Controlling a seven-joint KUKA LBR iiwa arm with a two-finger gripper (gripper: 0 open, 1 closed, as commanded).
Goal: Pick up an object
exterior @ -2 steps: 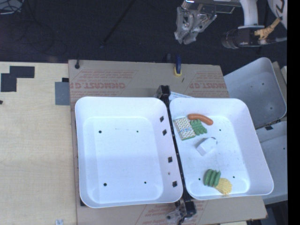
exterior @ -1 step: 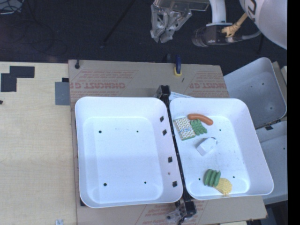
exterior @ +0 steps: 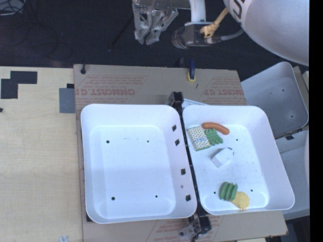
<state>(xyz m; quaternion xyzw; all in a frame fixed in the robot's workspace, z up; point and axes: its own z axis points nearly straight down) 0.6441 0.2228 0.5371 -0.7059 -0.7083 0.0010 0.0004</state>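
Observation:
The right bin (exterior: pixel 275 150) holds several small objects. An orange sausage-shaped piece (exterior: pixel 215 128) lies near its far side, with a small green piece (exterior: pixel 214 137) just below it. A patterned green-and-white packet (exterior: pixel 198 137) rests beside the divider. A white block (exterior: pixel 220 158) sits mid-bin. At the front lie a green ridged item (exterior: pixel 227 190) and a yellow corn-like item (exterior: pixel 241 200), touching. My gripper (exterior: pixel 150 29) hangs high above the bench's far edge, well away from both bins, with nothing visible between its fingers.
The left bin (exterior: pixel 91 135) stands beside the right one, joined by a black clip strip (exterior: pixel 181 155). Both rest on a cardboard sheet (exterior: pixel 126 84). The grey arm (exterior: pixel 272 14) fills the upper right. A grey tray (exterior: pixel 277 95) lies right of the bins.

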